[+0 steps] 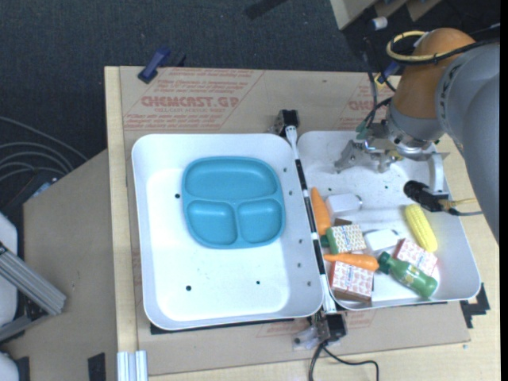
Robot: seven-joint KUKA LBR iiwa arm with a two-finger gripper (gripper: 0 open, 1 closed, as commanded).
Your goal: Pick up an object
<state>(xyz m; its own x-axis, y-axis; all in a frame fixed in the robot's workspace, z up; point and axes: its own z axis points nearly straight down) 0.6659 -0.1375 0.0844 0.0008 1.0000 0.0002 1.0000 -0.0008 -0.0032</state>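
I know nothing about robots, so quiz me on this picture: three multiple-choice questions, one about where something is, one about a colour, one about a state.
1. Where is the divided tray?
A. left bin
B. right bin
C. on the floor

2. What colour is the corn cob?
A. blue
B. yellow
C. purple

3. How is the green bottle resting?
A. upright
B. lying on its side
C. gripped in mid-air

Answers: 1 A, it sits in the left bin. 2 B, it is plainly yellow. 3 B, it lies flat in the right bin.
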